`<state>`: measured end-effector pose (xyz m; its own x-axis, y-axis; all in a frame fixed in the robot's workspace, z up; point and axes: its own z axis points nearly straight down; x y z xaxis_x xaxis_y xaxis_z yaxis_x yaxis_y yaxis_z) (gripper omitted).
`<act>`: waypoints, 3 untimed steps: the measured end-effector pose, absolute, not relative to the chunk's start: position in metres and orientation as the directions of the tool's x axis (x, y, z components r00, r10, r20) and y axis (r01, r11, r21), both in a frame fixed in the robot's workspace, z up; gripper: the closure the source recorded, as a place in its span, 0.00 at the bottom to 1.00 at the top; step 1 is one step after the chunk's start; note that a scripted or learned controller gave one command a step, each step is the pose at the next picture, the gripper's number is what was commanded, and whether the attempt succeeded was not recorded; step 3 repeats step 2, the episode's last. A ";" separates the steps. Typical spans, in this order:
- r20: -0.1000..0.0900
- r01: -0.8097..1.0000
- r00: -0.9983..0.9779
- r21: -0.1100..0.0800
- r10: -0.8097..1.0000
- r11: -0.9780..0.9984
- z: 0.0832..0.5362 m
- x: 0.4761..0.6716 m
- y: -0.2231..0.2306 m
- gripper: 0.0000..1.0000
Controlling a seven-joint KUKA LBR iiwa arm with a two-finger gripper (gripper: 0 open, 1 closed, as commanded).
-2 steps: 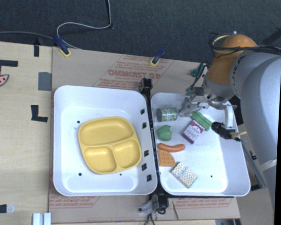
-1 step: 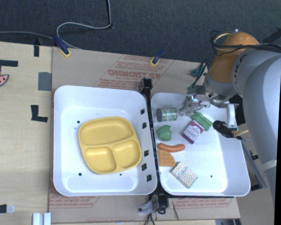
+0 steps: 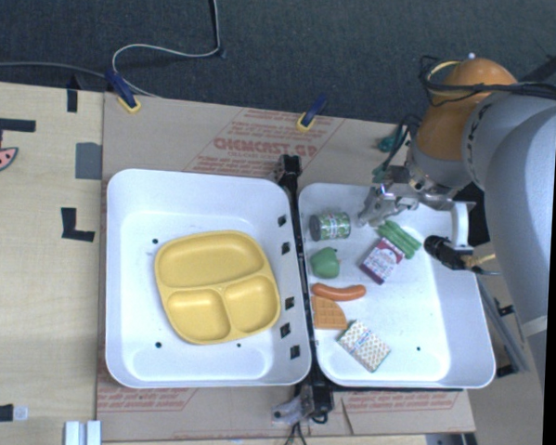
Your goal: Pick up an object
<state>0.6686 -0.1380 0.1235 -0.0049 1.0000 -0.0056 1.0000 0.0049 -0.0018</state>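
Gripper (image 3: 379, 205), finger state cannot be told, low over right bin (image 3: 458, 338) far side, between can (image 3: 332, 226) and green block (image 3: 398, 238); step: approach; next: descend, close on one.

yellow divided plate (image 3: 218, 285) in left bin (image 3: 127, 256), cardboard sheet (image 3: 254, 141), black cable (image 3: 176, 44)

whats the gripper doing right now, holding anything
Gripper: cannot be told whether open or closed; it hangs over the right bin between the can and the green block, nothing visibly held.
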 end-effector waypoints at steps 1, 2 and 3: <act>-0.006 1.000 -0.006 -0.003 1.000 0.006 0.133 0.669 -0.138 1.00; -0.006 1.000 -0.006 -0.003 1.000 0.006 0.142 0.669 -0.137 1.00; -0.006 1.000 -0.006 -0.003 1.000 0.006 0.142 0.669 -0.137 1.00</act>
